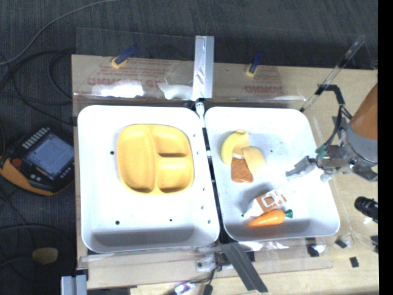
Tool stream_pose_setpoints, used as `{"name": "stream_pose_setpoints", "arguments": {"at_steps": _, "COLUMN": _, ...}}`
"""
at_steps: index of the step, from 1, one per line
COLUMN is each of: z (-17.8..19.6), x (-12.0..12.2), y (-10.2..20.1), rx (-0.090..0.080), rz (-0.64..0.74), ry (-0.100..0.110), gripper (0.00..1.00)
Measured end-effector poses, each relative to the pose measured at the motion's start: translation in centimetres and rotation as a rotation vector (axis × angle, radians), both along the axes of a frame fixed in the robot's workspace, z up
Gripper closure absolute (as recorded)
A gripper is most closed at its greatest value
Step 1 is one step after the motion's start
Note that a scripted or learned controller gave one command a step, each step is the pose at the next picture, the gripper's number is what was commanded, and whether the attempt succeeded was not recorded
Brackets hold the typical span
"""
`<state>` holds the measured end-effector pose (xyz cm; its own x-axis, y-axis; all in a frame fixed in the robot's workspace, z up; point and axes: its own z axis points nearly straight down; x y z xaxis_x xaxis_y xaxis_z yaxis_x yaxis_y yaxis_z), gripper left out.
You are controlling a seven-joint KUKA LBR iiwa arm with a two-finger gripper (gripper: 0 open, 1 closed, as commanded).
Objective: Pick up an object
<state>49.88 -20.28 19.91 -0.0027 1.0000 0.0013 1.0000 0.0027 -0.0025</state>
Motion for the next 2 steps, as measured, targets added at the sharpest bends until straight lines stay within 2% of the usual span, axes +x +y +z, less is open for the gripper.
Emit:
{"name": "stream_pose_setpoints", "arguments": {"at_steps": 1, "z": -8.3, "x": 0.1, "y": 9.0, "rx": 0.001, "rz": 0.103, "ry": 0.002, "gripper": 0.00}}
{"name": "stream_pose_setpoints", "arguments": {"at_steps": 2, "z": -8.6, "x": 6.0, "y": 9.2, "rx": -0.001, "rz": 0.094, "ry": 0.001, "gripper": 0.00}}
